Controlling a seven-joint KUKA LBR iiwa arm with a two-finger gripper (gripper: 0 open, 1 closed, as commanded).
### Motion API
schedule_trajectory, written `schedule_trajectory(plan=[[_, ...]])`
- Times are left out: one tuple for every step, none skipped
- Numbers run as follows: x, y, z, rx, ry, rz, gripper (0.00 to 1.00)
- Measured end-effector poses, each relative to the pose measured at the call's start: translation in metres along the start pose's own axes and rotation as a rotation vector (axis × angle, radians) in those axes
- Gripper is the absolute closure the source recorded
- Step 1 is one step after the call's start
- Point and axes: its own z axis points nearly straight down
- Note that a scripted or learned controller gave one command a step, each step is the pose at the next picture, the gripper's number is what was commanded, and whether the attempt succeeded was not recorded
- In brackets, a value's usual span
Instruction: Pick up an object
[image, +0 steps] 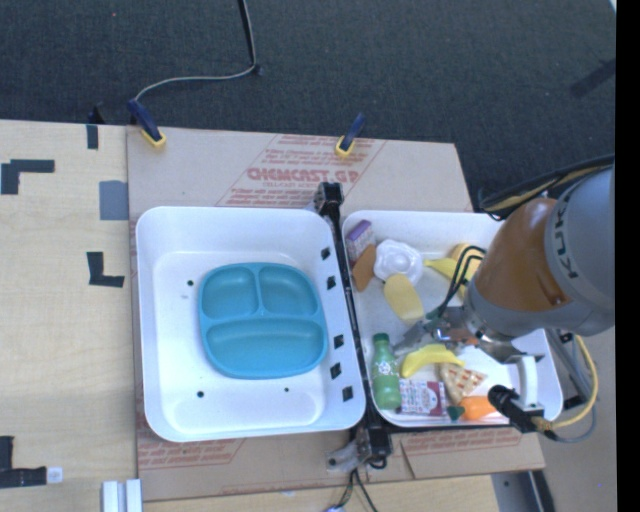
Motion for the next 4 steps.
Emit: schedule_trajectory(plan=[[0.021,-0.002,0.000,-0.003,-0.001,0.000,0.00],[0.027,0.054,0.000,-0.004,-0.011,0.006,0.00],[0.011,-0.019,0.000,0.000,-0.002,0.002,0.00],[0.011,-0.018,-0.010,-0.003,-0.002,0.002,1.00]])
